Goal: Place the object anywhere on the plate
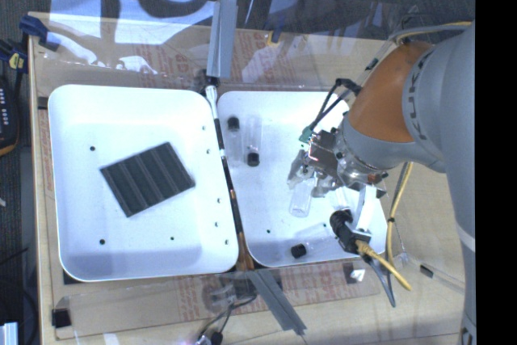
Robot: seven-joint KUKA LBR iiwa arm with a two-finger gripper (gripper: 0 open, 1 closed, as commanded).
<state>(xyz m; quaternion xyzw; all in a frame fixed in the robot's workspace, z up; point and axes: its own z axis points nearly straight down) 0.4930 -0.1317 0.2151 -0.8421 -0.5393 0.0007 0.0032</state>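
Bench: wooden top carrying two shallow white bins, left bin (73,174) and right bin (266,117).
Plate: dark ribbed rectangular plate (147,178), centre of left bin, nothing on it.
Objects: clear plastic bottles in right bin, one (234,135) at its upper left, another (300,202) just below the gripper.
Gripper: gripper (311,178) right of centre (whether it is open or closed, I cannot tell).
Progress: judged early; pick-up and transfer remain.

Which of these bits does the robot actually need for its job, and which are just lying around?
For the job:
gripper
dark ridged plate, left bin
clear vial by the gripper, probably the object

Lying about:
capped vial near the divider
front vial, right bin
metal bar
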